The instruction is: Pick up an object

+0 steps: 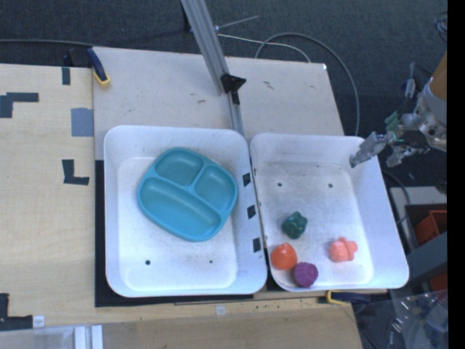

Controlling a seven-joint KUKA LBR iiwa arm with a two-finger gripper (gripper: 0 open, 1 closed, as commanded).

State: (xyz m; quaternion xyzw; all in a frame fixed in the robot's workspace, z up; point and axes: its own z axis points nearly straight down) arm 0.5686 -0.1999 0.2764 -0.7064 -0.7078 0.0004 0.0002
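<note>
The gripper (378, 151) sits over the far right edge of the right bin (320, 173), up near its back corner. I cannot tell how it is set. The back part of this bin is bare, with lots of room to move. All four small toys sit near the front edge: a green one (293, 225), an orange one (283, 256), a purple one (305, 273) and a pink one (342, 250). The orange and purple toys are close together by the front rim. The left bin (123, 195) holds a blue plate (187, 193) with three parts. Both bins rest on the tabletop (145, 86).
</note>
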